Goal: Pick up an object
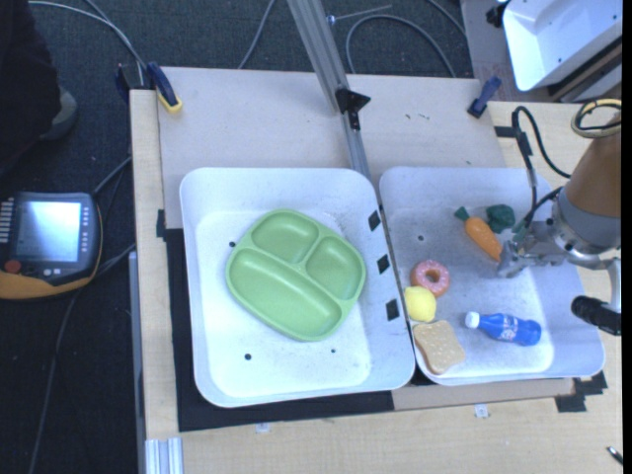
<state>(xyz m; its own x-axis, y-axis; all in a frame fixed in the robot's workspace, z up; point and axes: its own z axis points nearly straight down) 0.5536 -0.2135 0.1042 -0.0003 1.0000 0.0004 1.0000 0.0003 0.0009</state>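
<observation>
Two bins: left [212, 363] holds a green plate [294, 275], right [568, 358] holds toys; tool [513, 257] state unclear.

Pincer [513, 261] just beside toy carrot [483, 235] in right bin [563, 358].

Right bin [578, 358]: 5 objects crowd its left and front; bare floor lies open at back left.

Grey arm [585, 227], orange band, black cable
</observation>
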